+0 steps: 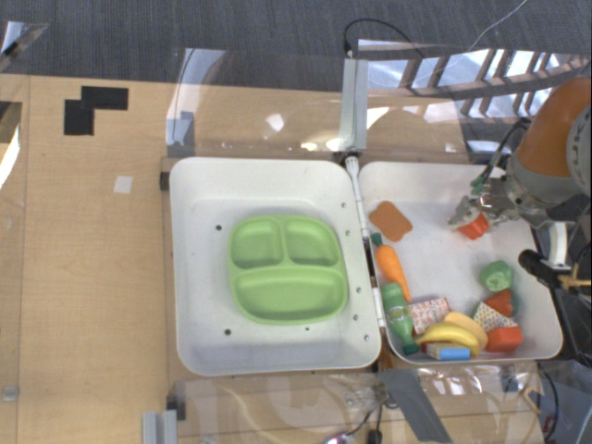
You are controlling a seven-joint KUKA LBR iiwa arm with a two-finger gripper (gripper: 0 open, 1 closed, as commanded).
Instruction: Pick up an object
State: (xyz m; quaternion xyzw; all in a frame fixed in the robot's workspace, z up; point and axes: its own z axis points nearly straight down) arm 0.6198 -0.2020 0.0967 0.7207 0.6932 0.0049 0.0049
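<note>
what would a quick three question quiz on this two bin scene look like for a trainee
1. True or false: the green three-compartment plastic plate lies in the left white bin.
2. Which item lies nearest the gripper? A) the yellow toy banana B) the small orange-red block C) the orange toy carrot
3. Fill in: the flat brown piece lies in the ___ bin.

Key: 1 true; 2 B; 3 right.

Hand (474, 213) over red object (474, 228), right bin (435, 248)
</note>
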